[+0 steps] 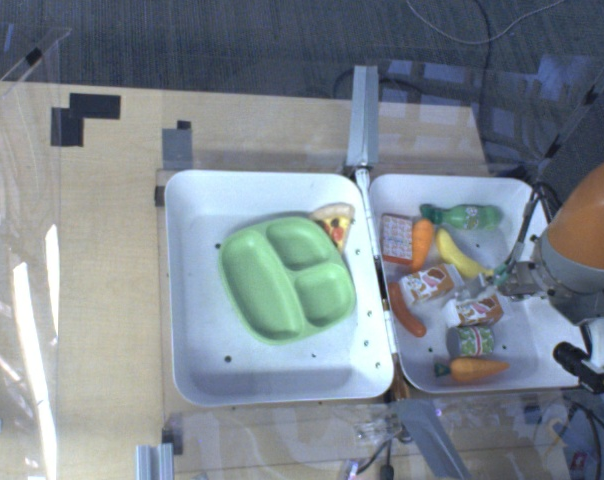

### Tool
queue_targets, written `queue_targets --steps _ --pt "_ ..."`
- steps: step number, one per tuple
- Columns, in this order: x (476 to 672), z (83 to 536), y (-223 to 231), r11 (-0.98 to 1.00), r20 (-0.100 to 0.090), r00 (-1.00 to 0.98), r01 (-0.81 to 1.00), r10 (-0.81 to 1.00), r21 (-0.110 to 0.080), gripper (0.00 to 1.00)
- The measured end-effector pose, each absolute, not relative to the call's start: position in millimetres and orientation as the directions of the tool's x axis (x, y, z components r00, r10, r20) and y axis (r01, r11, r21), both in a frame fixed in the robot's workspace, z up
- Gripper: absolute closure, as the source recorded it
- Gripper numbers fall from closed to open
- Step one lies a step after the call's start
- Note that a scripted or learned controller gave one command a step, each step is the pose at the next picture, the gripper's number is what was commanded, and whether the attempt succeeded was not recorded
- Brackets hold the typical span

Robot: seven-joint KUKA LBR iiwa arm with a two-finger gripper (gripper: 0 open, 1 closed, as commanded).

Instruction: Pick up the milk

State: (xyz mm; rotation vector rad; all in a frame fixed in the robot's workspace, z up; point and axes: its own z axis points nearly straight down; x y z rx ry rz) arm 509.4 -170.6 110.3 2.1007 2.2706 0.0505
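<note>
A pale wood bench (102,298) carries two shallow white bins side by side, their near rims touching. The left bin (197,363) and the right bin (527,368) sit square to the bench edge. A grey metal post (362,118) rises at the back between them. Black tape marks (82,116) lie on the wood at the far left, and a clear panel (22,268) stands along that side.

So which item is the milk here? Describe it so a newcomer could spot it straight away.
Look in the right bin, the one crowded with toy food. Near its middle, just below the yellow banana and right of the red sausage, lies the milk: a small carton tipped on its side. Its boxy white-and-brown printed body sets it apart from the rounded carrots and the green bottle.
</note>
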Motion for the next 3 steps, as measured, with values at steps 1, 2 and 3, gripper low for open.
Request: queue_targets --steps 1,2,3 --pt "511.8 110.6 -162.4 0.095 -0.029 -0.093 0.994 0.995 0.061 0.0" --pt "523.4 108.7 -149.9 0.084 -0.027 -0.082 0.995 0.996 0.06 0.0" --pt "525.9 122.6 -145.8 0.093 -0.017 -0.092 0.994 0.996 0.061 1.0"
